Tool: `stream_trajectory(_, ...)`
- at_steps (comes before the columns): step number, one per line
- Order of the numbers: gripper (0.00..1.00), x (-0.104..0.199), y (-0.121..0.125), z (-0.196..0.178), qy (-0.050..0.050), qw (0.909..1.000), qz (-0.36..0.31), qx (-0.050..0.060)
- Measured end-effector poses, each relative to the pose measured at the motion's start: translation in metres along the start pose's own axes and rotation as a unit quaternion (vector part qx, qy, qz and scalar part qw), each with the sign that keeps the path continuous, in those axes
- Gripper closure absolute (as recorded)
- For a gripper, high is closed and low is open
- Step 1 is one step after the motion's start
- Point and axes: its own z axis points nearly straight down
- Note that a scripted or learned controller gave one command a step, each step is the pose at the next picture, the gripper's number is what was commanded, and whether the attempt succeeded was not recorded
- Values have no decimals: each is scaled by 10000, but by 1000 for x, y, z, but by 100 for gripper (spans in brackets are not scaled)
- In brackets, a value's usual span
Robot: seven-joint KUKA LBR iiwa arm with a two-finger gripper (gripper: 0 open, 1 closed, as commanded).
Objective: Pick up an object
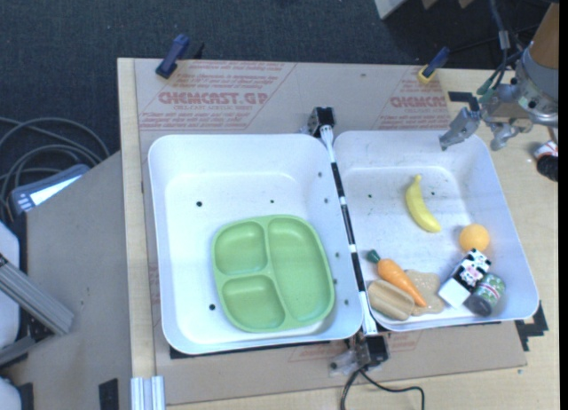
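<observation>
Gripper [480, 129] open, fingers spread, holding nothing, above far right corner of right bin [444, 158]. Table [222, 98] board reads "CHEMCAST GP".

Arm in from the upper right, gripper [480, 130] open and holding nothing.
Reaches in low from the right edge, grey wrist up by the top right corner, with cables trailing along it. Two metal fingers [458, 128] spread apart and pointing down and to the left. Nothing between the fingers. Upper part of the arm cut off by the frame.
</observation>
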Motion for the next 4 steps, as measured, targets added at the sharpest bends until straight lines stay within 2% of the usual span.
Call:
stream_trajectory(1,0,21,-8,113,2,10000,-4,11)
stream_trajectory(2,0,61,-28,139,4,10000,-5,10)
stream_trajectory(3,100,61,-27,128,-2,10000,-2,-3)
stream_trajectory(4,100,127,-27,37,1,10000,-8,-14)
